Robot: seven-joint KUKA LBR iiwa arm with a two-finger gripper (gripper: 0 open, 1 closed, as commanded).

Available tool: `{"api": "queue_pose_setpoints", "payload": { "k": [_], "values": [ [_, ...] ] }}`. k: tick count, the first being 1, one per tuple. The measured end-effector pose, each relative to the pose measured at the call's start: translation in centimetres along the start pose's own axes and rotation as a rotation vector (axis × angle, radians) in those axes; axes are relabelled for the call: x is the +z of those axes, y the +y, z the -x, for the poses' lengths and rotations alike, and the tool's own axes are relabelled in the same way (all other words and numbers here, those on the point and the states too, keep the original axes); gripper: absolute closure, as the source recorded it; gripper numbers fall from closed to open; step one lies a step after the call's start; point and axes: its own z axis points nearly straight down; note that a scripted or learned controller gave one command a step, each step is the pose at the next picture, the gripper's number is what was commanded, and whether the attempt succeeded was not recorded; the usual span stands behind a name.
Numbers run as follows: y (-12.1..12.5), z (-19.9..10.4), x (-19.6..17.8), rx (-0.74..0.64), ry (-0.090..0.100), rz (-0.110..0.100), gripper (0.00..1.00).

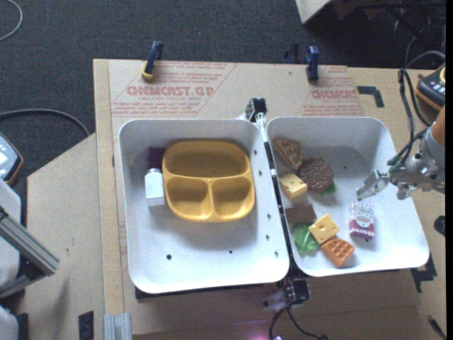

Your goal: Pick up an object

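Dark carpet surrounds a cardboard-topped bench bearing two shallow white bins side by side. Nearest the front edge of the right bin lie an orange waffle piece, a cheese wedge and something green; just beyond sit a small pink-and-white carton, a brown block, another cheese cube, a dark round cookie and a toast slice. In the left bin a yellow divided plate rests beside a small white bottle.

From the right the arm reaches in low over the right bin, its gripper spread and carrying nothing, fingers pointing leftward above bare bin floor. I'd judge it is at the approach stage: nothing is grasped yet. The carton lies closest, just below the fingertips, so the next move likely calls for shifting toward it, descending, and closing squarely.
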Motion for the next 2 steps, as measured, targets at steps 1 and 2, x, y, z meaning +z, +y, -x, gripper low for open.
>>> {"api": "queue_pose_setpoints", "payload": {
  "k": [1,2],
  "values": [
    [0.3,0.0,-0.7,-0.004,-0.004,0.013,0.0],
    [0.0,-0.5,3.7,-0.003,0.0,0.007,0.0]
  ]
}}
